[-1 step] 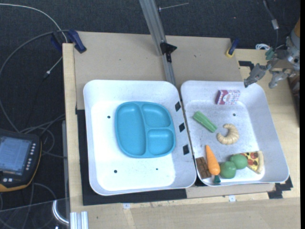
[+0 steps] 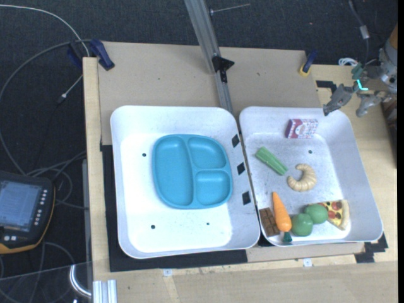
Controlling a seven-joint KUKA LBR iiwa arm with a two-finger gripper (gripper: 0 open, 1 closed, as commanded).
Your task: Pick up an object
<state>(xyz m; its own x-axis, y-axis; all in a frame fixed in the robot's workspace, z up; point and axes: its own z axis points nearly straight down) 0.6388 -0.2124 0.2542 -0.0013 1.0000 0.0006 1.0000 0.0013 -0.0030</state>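
Note:
The right bin (image 2: pixel 361 169) holds several toy foods: a pink and white box (image 2: pixel 301 128), a green pod (image 2: pixel 271 160), a croissant (image 2: pixel 303 177), a carrot (image 2: pixel 281 213), a brown chocolate bar (image 2: pixel 267 221), two green round fruits (image 2: pixel 308 220) and a pizza slice (image 2: pixel 337 212). My gripper (image 2: pixel 349 103) hangs over the bench just beyond the right bin's far right corner. It is open, with nothing between its fingers (image 2: pixel 333 100). The pink box is the nearest item, to its lower left.
A blue divided plate (image 2: pixel 191 170) lies in the left bin (image 2: pixel 126 131). A metal pole (image 2: pixel 203 24) rises from the far edge between the bins. Blue clamps (image 2: pixel 101 54) sit at the bench's far corners. A handheld screen (image 2: pixel 22 210) rests on the floor at the left.

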